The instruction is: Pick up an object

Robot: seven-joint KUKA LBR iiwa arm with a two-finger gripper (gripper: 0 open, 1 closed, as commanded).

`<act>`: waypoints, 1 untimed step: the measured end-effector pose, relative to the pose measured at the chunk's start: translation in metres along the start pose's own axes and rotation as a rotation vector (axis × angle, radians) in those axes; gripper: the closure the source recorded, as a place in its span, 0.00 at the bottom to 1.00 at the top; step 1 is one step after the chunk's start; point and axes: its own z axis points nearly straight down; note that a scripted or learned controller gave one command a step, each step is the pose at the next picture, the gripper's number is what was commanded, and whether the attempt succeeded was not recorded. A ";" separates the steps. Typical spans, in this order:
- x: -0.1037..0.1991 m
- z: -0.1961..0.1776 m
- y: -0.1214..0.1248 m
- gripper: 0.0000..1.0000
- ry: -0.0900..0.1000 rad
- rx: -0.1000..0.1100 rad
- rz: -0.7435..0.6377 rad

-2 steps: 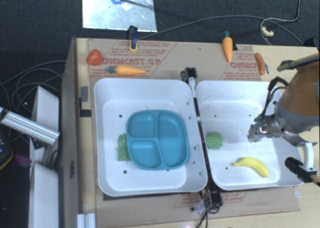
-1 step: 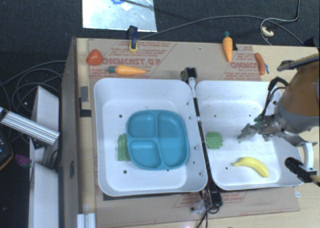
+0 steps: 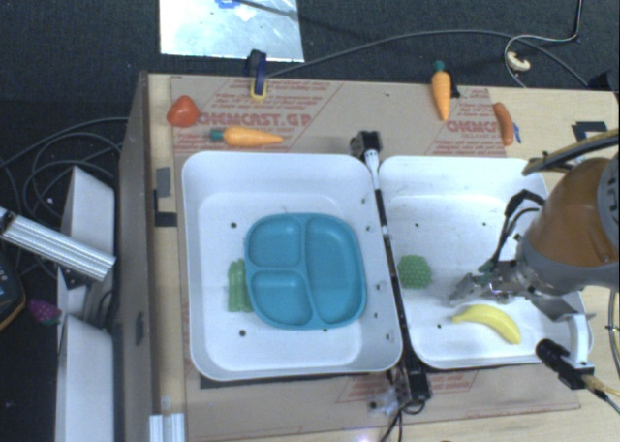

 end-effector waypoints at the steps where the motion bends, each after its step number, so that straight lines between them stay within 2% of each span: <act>1: -0.032 -0.077 0.056 0.00 -0.002 -0.004 -0.002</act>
